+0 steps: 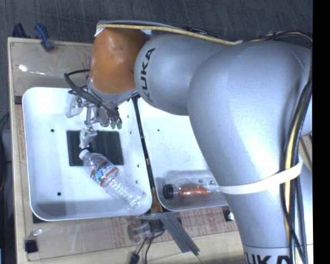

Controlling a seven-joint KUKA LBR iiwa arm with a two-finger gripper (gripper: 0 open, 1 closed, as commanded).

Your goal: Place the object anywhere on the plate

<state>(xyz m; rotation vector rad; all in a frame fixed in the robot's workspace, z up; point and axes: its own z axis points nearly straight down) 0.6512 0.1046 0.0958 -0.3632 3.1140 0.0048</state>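
A clear plastic water bottle (111, 179) with a blue and red label lies on its side in the left bin (38, 147). Its cap end rests on the lower left corner of the flat black plate (102, 146) and its body runs down to the right off the plate. My gripper (88, 132) hangs under the orange wrist band, over the plate's upper left edge and just above the bottle's cap end. Nothing visible hangs from it.
The right bin (170, 147) holds a second clear bottle (190, 191) with a black cap and amber contents, lying near its front wall. The big grey arm covers most of that bin. A blue clamp (43, 36) sits at the bench's back left corner.
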